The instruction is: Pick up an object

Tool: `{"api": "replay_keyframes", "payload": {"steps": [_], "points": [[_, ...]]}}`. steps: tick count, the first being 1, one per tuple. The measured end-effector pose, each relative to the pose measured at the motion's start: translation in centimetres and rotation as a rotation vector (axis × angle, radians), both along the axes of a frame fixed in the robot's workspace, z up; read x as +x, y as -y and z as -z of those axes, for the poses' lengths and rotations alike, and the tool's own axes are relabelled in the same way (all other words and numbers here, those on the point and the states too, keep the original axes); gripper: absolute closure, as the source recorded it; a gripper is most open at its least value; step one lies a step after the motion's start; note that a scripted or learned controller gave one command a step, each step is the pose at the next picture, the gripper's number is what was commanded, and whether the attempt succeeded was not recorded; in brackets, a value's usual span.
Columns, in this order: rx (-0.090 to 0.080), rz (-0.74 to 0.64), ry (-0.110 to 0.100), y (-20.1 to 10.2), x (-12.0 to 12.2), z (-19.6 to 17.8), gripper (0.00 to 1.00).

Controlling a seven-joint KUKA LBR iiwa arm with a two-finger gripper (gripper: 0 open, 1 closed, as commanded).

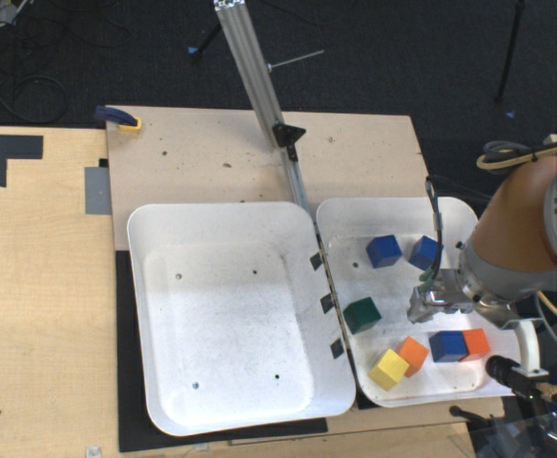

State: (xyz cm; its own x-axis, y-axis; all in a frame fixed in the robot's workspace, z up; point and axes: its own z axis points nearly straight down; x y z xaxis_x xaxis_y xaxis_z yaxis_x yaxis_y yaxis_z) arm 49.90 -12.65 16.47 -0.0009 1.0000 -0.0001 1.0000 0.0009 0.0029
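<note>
A robotics lab: a plywood counter [355, 156] carries two shallow white bins [154, 246] side by side, an aluminium strut [250, 60] with a checkered marker rises behind them, loose cables [30, 93] trail across dark carpet, and a grey-and-orange industrial arm [517, 227] reaches in.
</note>
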Motion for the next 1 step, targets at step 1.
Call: {"api": "replay_keyframes", "payload": {"steps": [1], "points": [[0.000, 0.000, 0.001, 0.11, 0.12, -5.27, 1.00]]}}
